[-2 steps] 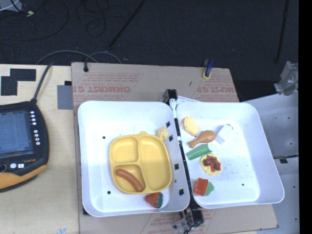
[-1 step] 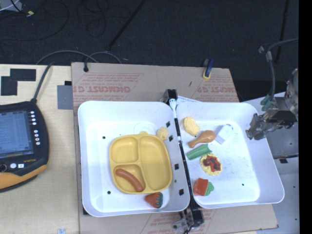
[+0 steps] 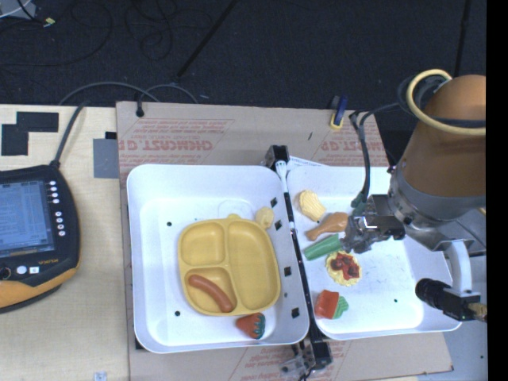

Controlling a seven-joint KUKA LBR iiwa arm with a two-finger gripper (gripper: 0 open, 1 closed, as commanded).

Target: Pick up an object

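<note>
A: Why is the end effector (image 3: 359,235) parked low over the right bin (image 3: 397,312)?

B: That's where the loose toy food lies. It hangs just above the green pepper (image 3: 322,248), with the chicken drumstick (image 3: 329,225) beside it and the little pizza (image 3: 344,268) just below, so I'd judge the pepper its target.

A: Has it got hold of anything?

B: I cannot tell; the wrist hides the tip.

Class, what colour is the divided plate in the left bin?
Yellow: the divided plate, seen in the camera view.
</note>
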